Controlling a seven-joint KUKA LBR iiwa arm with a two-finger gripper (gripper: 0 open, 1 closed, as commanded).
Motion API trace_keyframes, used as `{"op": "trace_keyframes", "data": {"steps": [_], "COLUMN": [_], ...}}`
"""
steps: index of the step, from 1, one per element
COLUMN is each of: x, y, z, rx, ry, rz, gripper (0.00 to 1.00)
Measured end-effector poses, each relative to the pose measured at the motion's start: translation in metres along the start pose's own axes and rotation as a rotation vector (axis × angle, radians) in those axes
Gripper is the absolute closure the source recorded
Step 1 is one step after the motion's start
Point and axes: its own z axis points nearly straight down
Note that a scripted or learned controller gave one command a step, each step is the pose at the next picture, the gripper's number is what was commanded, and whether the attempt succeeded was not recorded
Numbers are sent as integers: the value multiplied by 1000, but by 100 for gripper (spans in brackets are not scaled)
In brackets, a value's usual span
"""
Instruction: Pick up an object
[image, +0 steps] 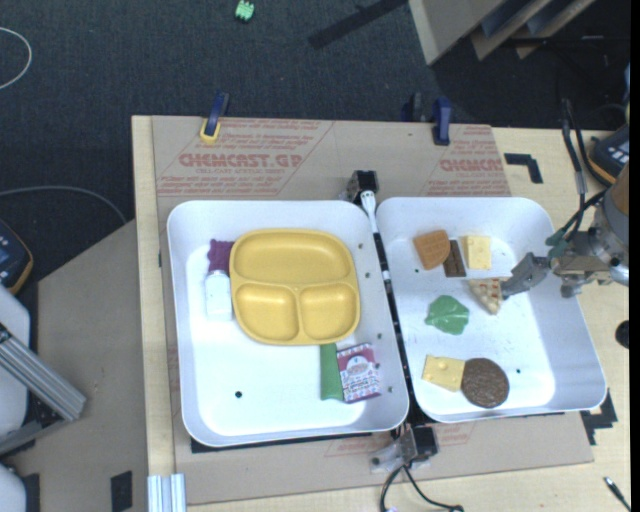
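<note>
My claw (540, 272) sits low over the right bin (575, 345), reaching in from the right side. One grey finger (522, 275) points left and down toward the waffle-like wedge (487, 293); its tip is just beside that wedge, maybe touching, can't tell. Open or closed: can't tell from this angle, and I see nothing between the fingers.

Right bin contents: brown toast-like square (432, 249) near the top left, dark brown bar (455, 258) touching its right edge, pale yellow block (478, 252) just right of the bar. The wedge lies below the yellow block. Green leaf-shaped piece (447, 314) around the middle of the bin, left of my claw. Along the bottom: yellow cheese-like wedge (443, 372) and a round dark brown patty (485, 382), touching side by side.

Left bin (190, 300): big yellow divided plate (295, 285) with three compartments takes up the upper middle. A purple item (219, 254) pokes out at the plate's upper left, a white bottle-like thing (217, 295) just below it, against the plate's left edge. Below the plate, a green stick (331, 372) lies upright beside a small red-and-white packet (358, 371), the two touching.

Both bins rest on a cardboard-covered bench (300, 150) with blue clamps (441, 118) at the far edge.
</note>
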Motion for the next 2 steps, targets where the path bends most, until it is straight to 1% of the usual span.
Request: {"op": "trace_keyframes", "data": {"steps": [1,2], "x": [5,16], "y": [-6,-8], "z": [61,111], "rx": [8,8], "ry": [4,4], "rz": [0,-1], "gripper": [0,0]}}
